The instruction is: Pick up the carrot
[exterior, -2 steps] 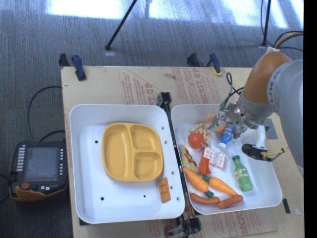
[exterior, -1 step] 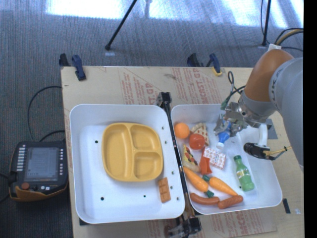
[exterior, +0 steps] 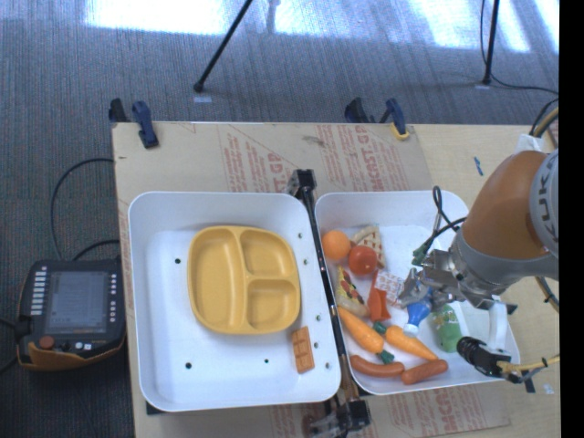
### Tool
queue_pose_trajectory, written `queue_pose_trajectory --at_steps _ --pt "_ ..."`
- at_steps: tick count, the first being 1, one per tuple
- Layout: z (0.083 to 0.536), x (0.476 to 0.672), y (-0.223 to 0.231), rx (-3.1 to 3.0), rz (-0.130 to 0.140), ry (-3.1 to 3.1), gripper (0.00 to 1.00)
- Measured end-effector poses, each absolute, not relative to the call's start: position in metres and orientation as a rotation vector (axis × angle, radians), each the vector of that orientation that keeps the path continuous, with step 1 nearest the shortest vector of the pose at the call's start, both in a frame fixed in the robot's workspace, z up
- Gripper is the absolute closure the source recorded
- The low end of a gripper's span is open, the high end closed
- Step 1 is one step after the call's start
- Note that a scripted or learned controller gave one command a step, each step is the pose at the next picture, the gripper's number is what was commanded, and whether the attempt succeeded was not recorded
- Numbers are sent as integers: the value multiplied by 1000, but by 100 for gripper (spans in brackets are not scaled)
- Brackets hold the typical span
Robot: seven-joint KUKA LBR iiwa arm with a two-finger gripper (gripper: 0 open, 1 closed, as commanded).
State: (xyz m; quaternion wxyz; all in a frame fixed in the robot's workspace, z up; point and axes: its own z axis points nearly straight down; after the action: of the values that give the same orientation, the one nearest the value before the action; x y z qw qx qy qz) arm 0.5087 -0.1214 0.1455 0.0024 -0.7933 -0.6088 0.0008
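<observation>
Two carrots lie in the right white bin, near its front left: one carrot slants beside the bin's left wall, and a second carrot with a green stem end sits just to its right, almost touching it. In front of them lie two sausages, end to end along the bin's front wall. Behind the carrots are a tomato, an orange and a pizza slice. A green bottle stands near the second carrot's tip. The gripper hangs over the middle of this bin, above small packets and a blue-and-white item, apart from both carrots; whether the claw is spread or closed cannot be told, and nothing is seen held in it. The grey arm with its orange band reaches in from the right. The left white bin holds a yellow divided plate and a small orange waffle-like block near its front right. The wooden bench carries red printed lettering, too faint to read. A handheld control pendant lies on the carpet at the left.
</observation>
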Motion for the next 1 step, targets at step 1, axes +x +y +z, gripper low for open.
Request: queue_pose_trajectory --at_steps 1 --pt "146 509 -122 -2490 2 -1909 0"
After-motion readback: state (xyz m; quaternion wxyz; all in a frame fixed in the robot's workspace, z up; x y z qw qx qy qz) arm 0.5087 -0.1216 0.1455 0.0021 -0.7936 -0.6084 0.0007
